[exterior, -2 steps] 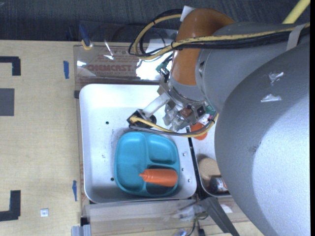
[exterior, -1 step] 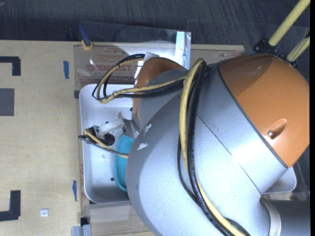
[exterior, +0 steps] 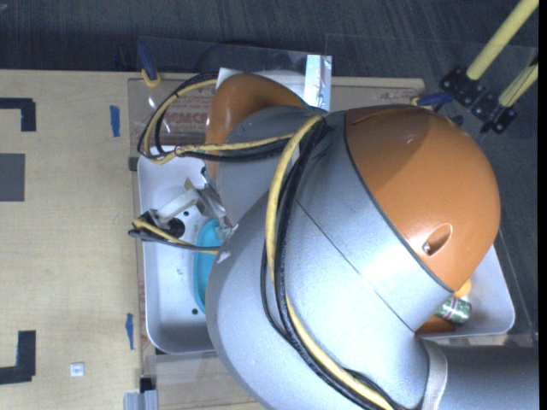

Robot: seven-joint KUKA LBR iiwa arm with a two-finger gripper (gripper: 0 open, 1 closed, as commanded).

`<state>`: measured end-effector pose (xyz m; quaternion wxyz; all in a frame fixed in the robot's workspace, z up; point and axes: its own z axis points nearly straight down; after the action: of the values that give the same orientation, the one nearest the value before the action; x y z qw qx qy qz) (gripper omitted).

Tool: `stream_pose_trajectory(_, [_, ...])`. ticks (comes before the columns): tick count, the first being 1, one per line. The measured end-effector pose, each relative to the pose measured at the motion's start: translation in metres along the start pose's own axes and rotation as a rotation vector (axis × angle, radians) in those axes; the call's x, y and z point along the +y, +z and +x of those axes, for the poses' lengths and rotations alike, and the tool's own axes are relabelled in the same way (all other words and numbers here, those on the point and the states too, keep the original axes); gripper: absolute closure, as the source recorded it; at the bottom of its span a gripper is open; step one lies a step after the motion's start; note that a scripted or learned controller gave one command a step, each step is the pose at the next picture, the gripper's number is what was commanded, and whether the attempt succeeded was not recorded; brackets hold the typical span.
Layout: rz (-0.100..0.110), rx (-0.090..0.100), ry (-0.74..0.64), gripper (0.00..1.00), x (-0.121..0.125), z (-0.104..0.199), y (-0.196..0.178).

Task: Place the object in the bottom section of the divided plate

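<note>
A light blue plate (exterior: 203, 259) lies in the left white bin (exterior: 167, 314). Just a curved sliver of it shows past the arm, so its sections are hidden. My gripper (exterior: 208, 205) hangs low over the bin, right at the plate's upper edge. I see no object held in it. The big grey and orange arm (exterior: 376, 229) covers most of both bins.
A small green and silver can-like thing (exterior: 453, 312) lies in the right bin (exterior: 500, 314) near its lower corner, beside the arm. A brownish packet (exterior: 184, 114) sits at the left bin's far edge. The wooden bench (exterior: 60, 229) stretches to the left.
</note>
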<state>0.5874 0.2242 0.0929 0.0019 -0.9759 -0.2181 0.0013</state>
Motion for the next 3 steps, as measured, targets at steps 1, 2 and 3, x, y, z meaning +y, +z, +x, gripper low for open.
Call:
stream_pose_trajectory(1, [-0.004, 0.008, 0.083, 1.00, 0.030, 0.064, -0.058])
stream_pose_trajectory(2, [-0.003, 0.009, 0.239, 1.00, 0.028, 0.062, -0.126])
stream_pose_trajectory(3, [-0.003, -0.006, 0.176, 1.00, 0.030, 0.063, -0.063])
